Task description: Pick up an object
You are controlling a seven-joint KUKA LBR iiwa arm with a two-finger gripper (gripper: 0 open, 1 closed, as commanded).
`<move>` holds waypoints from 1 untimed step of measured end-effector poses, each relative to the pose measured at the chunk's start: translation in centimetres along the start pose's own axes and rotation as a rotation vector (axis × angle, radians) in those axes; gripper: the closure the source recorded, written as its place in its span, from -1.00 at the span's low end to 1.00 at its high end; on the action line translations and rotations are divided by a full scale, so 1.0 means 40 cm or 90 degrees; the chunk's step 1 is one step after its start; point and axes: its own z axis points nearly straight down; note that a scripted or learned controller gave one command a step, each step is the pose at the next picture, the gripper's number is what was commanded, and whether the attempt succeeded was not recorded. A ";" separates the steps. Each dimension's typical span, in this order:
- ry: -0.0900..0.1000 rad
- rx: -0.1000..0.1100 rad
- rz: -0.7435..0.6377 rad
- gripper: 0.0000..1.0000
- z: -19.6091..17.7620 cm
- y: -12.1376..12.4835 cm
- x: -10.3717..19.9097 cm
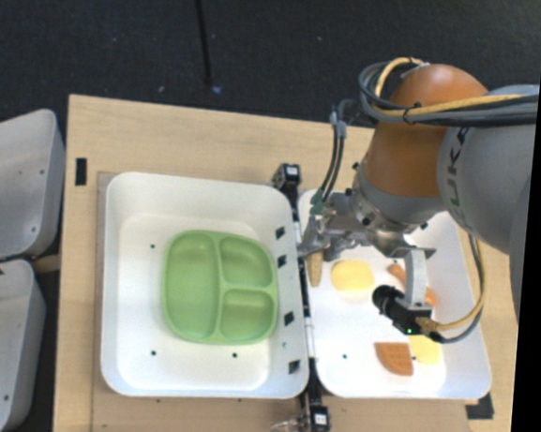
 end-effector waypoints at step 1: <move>-0.001 0.002 0.002 1.00 0.024 0.000 0.120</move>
